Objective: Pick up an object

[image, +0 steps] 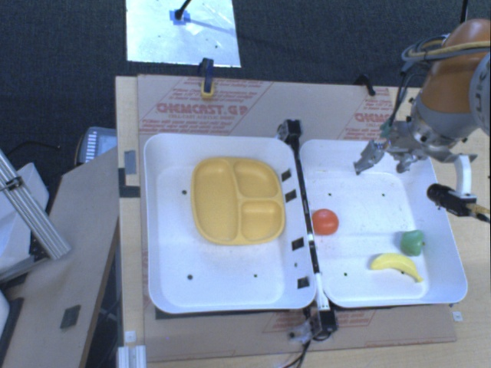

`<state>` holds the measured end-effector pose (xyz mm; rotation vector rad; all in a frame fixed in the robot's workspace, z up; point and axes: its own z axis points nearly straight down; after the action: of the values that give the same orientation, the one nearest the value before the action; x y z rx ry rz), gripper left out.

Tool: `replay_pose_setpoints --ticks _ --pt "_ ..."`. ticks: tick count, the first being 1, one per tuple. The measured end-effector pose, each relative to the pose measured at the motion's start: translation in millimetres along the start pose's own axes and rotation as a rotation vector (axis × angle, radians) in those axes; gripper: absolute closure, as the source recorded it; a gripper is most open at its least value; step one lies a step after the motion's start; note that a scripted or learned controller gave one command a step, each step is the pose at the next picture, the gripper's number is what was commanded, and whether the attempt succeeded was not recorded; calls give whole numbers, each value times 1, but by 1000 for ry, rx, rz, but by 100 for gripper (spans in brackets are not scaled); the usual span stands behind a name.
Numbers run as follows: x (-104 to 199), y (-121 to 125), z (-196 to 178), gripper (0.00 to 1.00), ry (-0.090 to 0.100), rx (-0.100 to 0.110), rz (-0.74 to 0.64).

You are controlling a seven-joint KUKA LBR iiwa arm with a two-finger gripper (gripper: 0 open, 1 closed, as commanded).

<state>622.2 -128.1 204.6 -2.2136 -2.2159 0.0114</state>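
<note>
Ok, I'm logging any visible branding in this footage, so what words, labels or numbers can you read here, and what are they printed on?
"CHEMCAST G P", red repeating print on the protective film of the sheet under the bins; the last letters are unclear.
The same print repeats near the sheet's right rear corner, cut off and too blurred to read in full.
No text can be read on the yellow divided plate, tomato, banana or white bins.

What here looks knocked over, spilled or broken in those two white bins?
Nothing stands out. The yellow divided plastic tray lies flat in the left bin, slightly turned. The red-orange tomato, green round fruit and yellow banana rest apart in the right bin.
</note>
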Motion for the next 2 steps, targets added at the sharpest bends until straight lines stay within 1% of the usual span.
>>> replay_pose_setpoints --ticks 1,2 --pt "0 3 -8 0 -2 -13 -2" --pt "4 6 33 0 -2 -12 -4"
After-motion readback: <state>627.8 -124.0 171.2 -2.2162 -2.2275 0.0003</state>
